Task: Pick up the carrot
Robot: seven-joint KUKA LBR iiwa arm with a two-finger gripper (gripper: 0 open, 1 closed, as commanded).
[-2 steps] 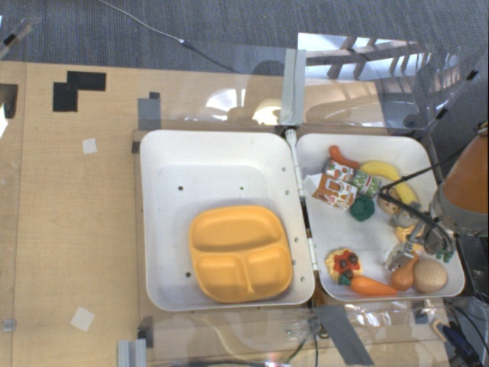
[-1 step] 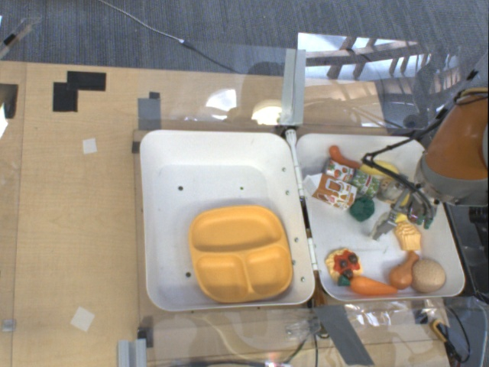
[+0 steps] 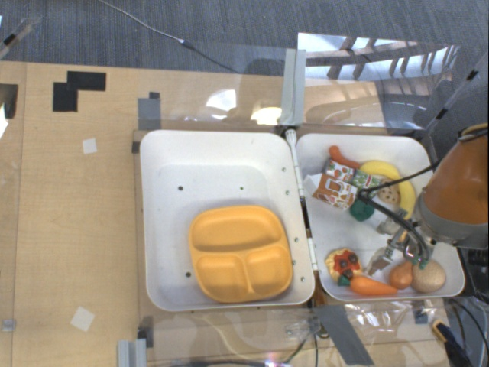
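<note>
The slim orange carrot [image 3: 372, 285] is lying along the near wall of the right shallow white bin [image 3: 447, 290], beside a small brown egg-shaped item [image 3: 401, 275]. Just above them, the metal two-finger gripper [image 3: 391, 255] is hovering with fingers parted, gripping nothing. Farther back, a yellow banana [image 3: 393, 176] is resting.

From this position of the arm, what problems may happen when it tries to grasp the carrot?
The carrot lies against the right bin's near wall, so the gripper may strike the wall coming down.

An orange round item, a beige egg-shaped item and a small red and yellow toy crowd around it, so the gripper may catch a neighbour instead.

The carrot is slim and tapered; it may slip or roll away.
</note>
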